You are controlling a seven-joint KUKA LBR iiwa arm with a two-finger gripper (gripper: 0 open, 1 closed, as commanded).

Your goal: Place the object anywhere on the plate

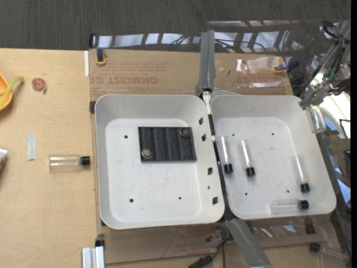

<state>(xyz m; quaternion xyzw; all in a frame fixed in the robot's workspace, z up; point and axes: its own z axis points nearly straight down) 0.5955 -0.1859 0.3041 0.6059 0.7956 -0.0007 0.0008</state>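
Waiting at the start: no vial picked yet. Four clear vials w/ black caps lie in the right bin: two left of centre, one toward the right wall, one along the near edge. Dark plate sits in the left bin. Arm is at far right, blurred; can't tell tool state. Next: descend onto one vial, grip, carry left to plate.
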